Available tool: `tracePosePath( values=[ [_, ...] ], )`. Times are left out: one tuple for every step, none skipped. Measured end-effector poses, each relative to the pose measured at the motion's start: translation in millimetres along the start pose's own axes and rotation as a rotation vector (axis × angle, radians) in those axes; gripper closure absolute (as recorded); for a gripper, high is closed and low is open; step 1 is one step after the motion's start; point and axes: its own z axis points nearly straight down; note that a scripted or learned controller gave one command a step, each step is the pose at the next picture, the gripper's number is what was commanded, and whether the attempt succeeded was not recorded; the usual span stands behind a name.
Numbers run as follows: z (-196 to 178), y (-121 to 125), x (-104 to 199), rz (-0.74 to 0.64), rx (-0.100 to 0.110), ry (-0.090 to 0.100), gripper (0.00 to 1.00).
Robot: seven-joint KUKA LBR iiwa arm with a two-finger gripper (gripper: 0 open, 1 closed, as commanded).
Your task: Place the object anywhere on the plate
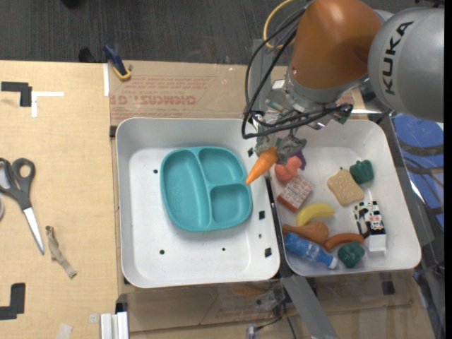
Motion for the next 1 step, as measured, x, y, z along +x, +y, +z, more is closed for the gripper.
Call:
tracePosePath(
  values=[
    [-0.2, -0.3, 0.4, 0.000, 0.000, 0.000, 0.00]
  ],
)
